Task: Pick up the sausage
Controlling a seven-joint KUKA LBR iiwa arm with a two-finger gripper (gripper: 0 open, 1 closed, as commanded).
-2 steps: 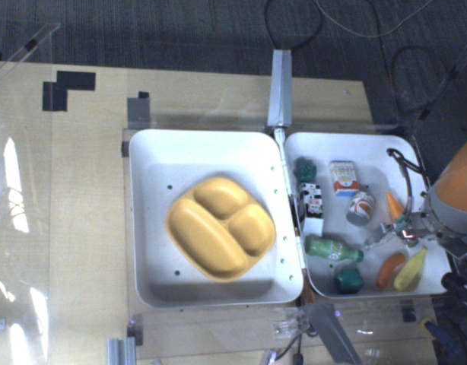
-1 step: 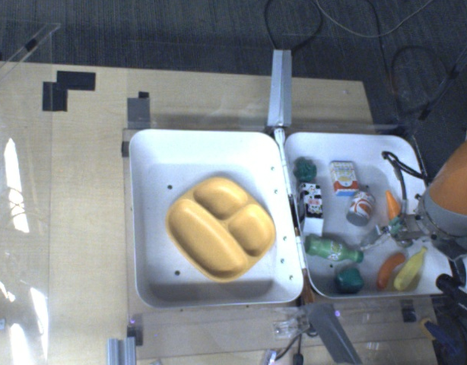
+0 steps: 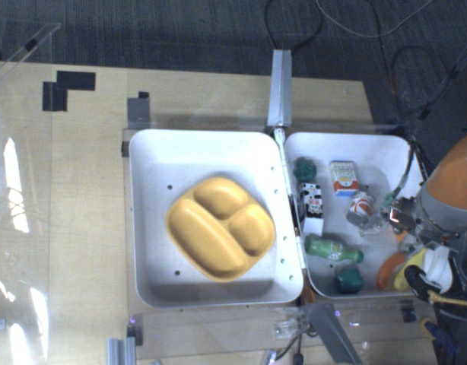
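The gripper [image 3: 405, 230] hangs low at the right bin's [image 3: 385, 147] far-right edge; whether it is apart or together cannot be told. The orange, rounded sausage [image 3: 389, 271] lies just below it. Better to descend centred along its length. Pale wooden counter [image 3: 66, 204], dark carpet beyond.

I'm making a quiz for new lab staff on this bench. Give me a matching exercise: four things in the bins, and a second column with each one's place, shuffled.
Things:
1. yellow tray
2. green bottle
3. juice carton
4. orange item

Places:
A. right bin, far side
B. left bin, middle
C. right bin, near right corner, beside the arm
D. right bin, lying near the divider, toward the near side

Pairs: 1-B, 2-D, 3-A, 4-C
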